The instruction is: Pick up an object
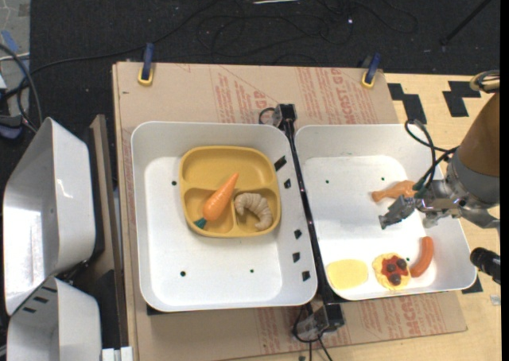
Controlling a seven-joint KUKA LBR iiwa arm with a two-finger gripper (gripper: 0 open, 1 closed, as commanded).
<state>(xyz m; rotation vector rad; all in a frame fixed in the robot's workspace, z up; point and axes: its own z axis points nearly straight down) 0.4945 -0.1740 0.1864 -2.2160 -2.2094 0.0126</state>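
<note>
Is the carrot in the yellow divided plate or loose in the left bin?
In the plate. The carrot lies slantwise inside the yellow plate, beside a pale shrimp.

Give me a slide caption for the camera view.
Gripper in right bin near orange toy; carrot on tray.

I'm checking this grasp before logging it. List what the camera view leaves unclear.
- Gripper: small and dark, so whether its fingers are open or shut is unclear.
- Orange item beside the gripper: partly covered by the wrist and cable, so contact cannot be judged, nor what it is.
- Arm: cut off by the right edge.
- Topped round item in the right bin: too small to identify.
</note>
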